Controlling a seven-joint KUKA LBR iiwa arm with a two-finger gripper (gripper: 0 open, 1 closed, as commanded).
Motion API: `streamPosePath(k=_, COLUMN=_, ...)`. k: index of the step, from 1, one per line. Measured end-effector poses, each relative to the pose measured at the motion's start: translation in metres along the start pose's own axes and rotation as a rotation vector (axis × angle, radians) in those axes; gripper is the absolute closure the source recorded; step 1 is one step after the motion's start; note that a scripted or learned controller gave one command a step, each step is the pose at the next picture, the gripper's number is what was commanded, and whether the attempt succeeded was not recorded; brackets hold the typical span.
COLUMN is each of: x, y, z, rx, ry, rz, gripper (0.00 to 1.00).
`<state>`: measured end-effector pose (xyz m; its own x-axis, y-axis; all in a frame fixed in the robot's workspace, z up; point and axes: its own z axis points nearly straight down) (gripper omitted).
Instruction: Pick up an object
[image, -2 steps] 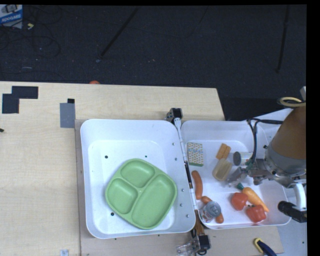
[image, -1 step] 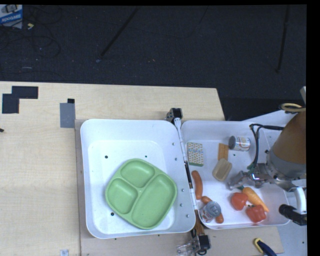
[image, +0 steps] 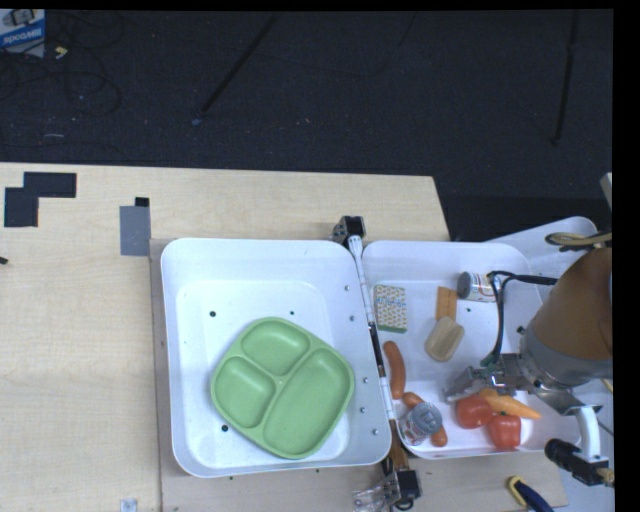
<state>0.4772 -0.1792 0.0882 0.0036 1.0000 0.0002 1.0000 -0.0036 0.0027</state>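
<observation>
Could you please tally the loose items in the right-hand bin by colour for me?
Red or orange: 4, for example the sausage and the carrot
Tan: 1, the block
Patterned: 1, the sponge
Grey: 1, the crumpled piece
Total: 7

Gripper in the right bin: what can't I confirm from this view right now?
- Gripper: finger state too small and cluttered to read.
- Red and orange items beneath it: partly covered by the arm, identity unclear.
- Arm: cut off by the right edge.

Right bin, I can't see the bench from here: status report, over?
Gripper low in right bin, above red and orange toys; fingers unclear. Nothing seen held. Sausage, tan block close by. Green tray in left bin.
</observation>
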Motion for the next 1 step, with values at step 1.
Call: streamPosePath(k=1, x=-0.0004, y=0.0013, z=-0.0083, rx=0.001, ry=0.002, rz=0.004, gripper=1.0)
